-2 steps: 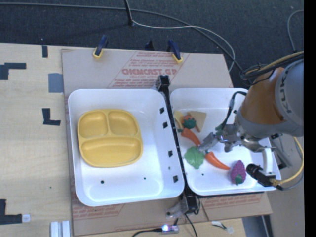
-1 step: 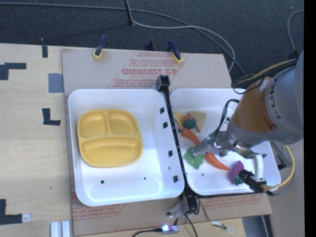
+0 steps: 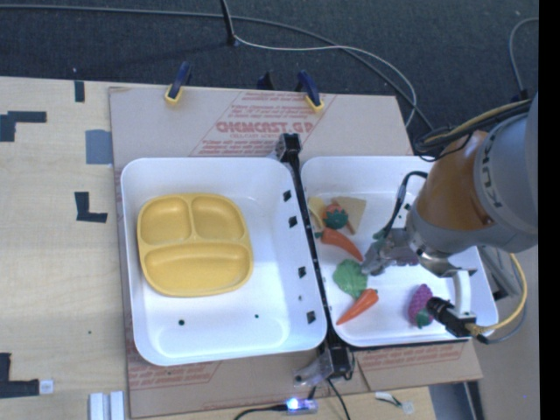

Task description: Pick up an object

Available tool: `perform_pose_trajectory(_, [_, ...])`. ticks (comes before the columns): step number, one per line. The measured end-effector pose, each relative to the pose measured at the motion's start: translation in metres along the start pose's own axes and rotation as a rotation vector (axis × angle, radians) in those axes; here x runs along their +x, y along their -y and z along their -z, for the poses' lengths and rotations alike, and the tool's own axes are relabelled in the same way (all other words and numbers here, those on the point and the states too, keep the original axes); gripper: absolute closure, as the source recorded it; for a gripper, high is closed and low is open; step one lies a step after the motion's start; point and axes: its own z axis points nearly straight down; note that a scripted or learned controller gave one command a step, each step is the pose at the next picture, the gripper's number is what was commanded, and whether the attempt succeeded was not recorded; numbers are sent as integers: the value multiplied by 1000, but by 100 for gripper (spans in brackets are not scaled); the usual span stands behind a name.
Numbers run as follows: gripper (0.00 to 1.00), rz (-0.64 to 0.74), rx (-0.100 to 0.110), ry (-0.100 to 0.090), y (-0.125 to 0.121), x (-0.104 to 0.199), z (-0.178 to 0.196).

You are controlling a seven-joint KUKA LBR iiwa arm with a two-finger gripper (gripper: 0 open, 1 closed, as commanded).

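Right bin: hand just beside green toy.

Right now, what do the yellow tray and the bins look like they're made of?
Yellow tray: likely molded plastic, matte; rounded, seamless compartments in one even color. Left bin and right bin: probably thin formed plastic, smooth and slightly glossy, with soft curved rims. Neither can be confirmed by sight.

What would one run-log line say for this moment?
arm: over right bin | gripper: low, beside green toy | carrots, purple toy: lying loose | yellow tray: left bin
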Motion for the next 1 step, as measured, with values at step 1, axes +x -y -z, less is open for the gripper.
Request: perform_pose_trajectory(1, [100, 1, 0, 0, 0, 5, 61])
